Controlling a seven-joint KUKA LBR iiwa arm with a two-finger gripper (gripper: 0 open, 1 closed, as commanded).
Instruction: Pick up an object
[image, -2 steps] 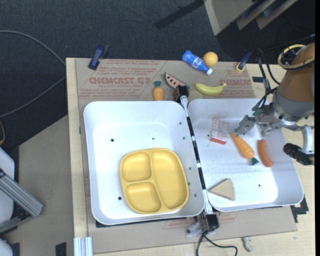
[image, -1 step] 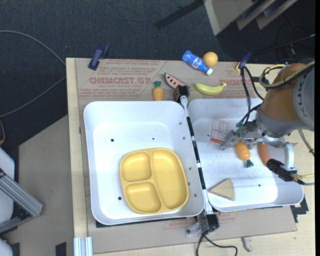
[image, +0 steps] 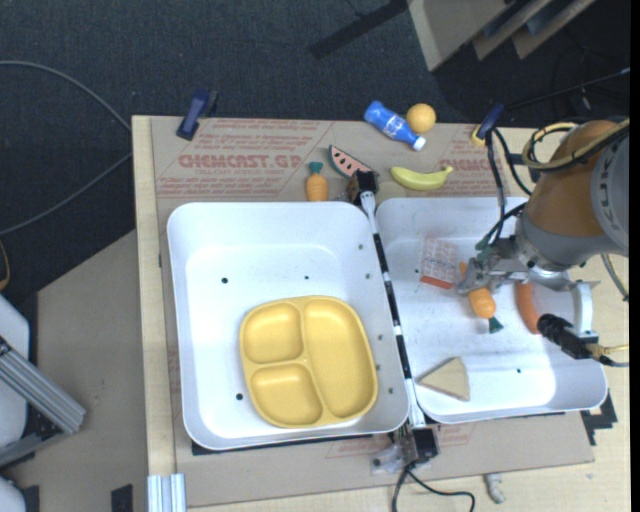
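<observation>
My gripper (image: 478, 278) is low in the right bin (image: 520, 395), near its middle. A small toy carrot (image: 484, 304) lies directly below it in the view, touching or nearly touching the gripper's tip. To the carrot's right lies an orange sausage-shaped toy (image: 527, 306), and a red-and-white packet (image: 437, 263) rests just left of the gripper. Near the bin's front edge sits a tan wedge (image: 447, 380). The grey arm with its orange band (image: 570, 195) comes in from the right and covers the bin's far right part.
The left bin (image: 200, 250) holds a yellow divided plate (image: 305, 358). Behind the bins on the bench lie a banana (image: 421, 177), a blue bottle (image: 392, 124), an orange ball (image: 421, 116), a watermelon slice (image: 345, 160) and another small carrot (image: 317, 185).
</observation>
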